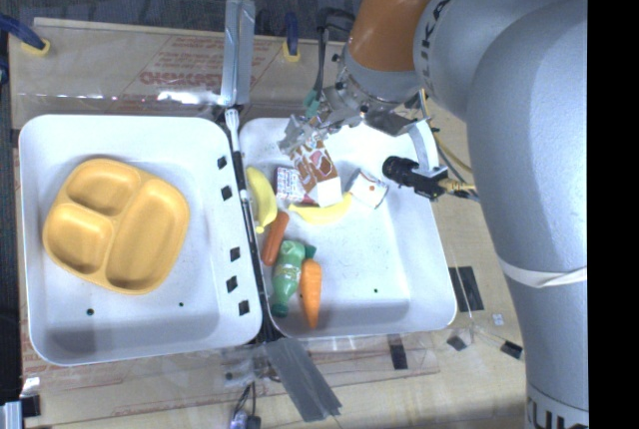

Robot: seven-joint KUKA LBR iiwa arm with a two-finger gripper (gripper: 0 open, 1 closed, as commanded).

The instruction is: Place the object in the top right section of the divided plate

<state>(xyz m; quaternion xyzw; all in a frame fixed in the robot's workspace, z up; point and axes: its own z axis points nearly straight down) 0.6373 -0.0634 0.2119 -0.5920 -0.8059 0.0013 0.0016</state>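
Observation:
A yellow divided plate [115, 222] lies in the left bin [60, 327], with two smaller sections on its upper left side and one large section toward the right. In the right bin [399, 287] a brown and white carton [319, 175] lies among toy foods. My gripper [308, 131] hangs at the back of the right bin, right at the carton's upper end. Whether it touches the carton is unclear from this angle.
Around the carton lie two bananas [262, 196] [325, 211], a small white box [368, 190] and a printed packet [287, 182]. Nearer the front are two carrots [275, 237] [312, 293] and a green bottle [288, 269]. A black-marked divider [238, 217] separates the bins.

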